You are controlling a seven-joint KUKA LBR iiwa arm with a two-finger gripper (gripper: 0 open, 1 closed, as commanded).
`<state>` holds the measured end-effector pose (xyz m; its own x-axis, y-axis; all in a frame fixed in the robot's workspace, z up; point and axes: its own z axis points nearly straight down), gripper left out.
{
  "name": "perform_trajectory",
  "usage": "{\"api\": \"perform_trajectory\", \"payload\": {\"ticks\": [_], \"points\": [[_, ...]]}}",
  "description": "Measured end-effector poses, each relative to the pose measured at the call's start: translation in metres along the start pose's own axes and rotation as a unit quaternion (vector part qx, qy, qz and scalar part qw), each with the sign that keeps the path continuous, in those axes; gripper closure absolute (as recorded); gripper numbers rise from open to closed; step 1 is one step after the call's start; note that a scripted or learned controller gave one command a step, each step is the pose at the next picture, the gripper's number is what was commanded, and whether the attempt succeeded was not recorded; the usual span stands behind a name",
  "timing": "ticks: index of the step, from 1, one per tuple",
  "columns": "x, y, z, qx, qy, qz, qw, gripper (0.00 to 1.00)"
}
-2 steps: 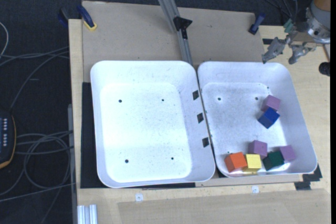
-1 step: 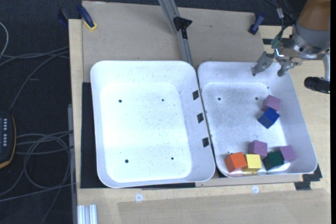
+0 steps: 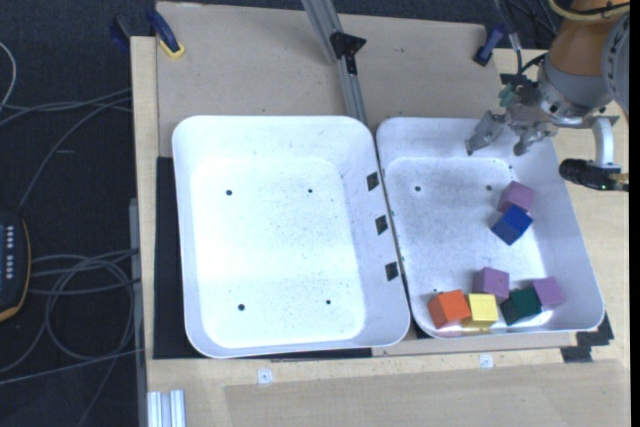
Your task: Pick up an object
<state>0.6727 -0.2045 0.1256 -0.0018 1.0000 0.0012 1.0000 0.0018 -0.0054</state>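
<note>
Nearest me, along the front edge of the right bin (image 3: 585, 260), sit 5 blocks: 1 orange (image 3: 450, 306), 1 yellow (image 3: 483, 309), 1 green (image 3: 521, 305) and 2 purple ones (image 3: 492, 280) (image 3: 548, 291). Farther back in the same bin, 1 blue block (image 3: 512, 223) touches a 3rd purple block (image 3: 518, 195). The left bin (image 3: 190, 215) lies alongside. At the far rim, the gripper (image 3: 505, 141) hangs with fingers spread, pinching nothing, well apart from the blocks.

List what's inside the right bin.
Right bin: purple block touching blue block; near edge orange, yellow, green, two purple. Anything beneath them is hidden.
</note>
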Motion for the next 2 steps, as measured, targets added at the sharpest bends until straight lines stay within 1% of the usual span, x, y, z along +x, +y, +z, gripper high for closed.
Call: {"api": "perform_trajectory", "payload": {"ticks": [1,2], "points": [[0.000,0.002,-0.016,-0.004,-0.002,0.000,1.0000,1.00],[-0.002,0.005,-0.061,-0.007,-0.002,0.000,1.0000,1.00]]}}
